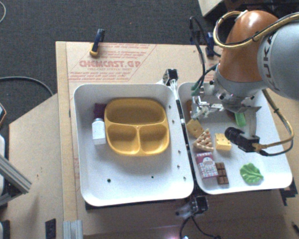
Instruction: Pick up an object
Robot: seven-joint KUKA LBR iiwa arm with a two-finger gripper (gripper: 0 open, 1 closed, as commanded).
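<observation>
Grey arm (pixel 269 59): I have its gripper (pixel 203 108) over right bin (pixel 284 173), twelve o'clock from cracker (pixel 194 128), probably lining up a pick; grip unreadable.

**A robot test lab**

This looks like a lab — not a home. A big robot arm (pixel 259 54) reaches over two white bins (pixel 84 133) on a cardboard sheet (pixel 114 63). Black cables (pixel 20 81) lie on the dark carpet (pixel 40 14), and the food is toys — like the yellow tray (pixel 137 126).
</observation>
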